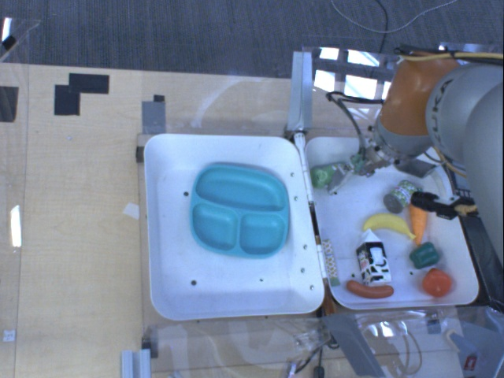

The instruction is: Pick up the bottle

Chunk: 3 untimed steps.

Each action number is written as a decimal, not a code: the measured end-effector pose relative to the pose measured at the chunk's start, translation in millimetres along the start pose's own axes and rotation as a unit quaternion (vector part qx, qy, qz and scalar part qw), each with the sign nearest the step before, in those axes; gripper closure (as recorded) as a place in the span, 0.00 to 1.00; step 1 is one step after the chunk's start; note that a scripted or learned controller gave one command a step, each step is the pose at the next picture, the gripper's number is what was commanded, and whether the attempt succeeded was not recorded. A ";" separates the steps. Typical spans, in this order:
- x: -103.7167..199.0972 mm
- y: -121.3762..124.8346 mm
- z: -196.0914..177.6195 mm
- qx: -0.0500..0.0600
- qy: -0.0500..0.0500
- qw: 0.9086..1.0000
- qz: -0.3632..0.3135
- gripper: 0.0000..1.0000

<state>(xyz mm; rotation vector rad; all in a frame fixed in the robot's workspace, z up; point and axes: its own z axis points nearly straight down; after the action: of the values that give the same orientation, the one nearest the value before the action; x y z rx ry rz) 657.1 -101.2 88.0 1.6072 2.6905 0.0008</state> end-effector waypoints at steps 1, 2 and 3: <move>-8.7 -3.8 -13.6 0.001 -0.008 1.000 0.003 1.00; -4.2 -0.5 -13.4 -0.001 -0.004 1.000 0.001 0.00; -4.8 8.5 -2.3 0.008 0.003 1.000 -0.022 0.00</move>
<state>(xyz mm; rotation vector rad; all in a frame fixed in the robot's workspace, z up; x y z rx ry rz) 666.8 -101.4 90.3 1.5538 2.7363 -0.0176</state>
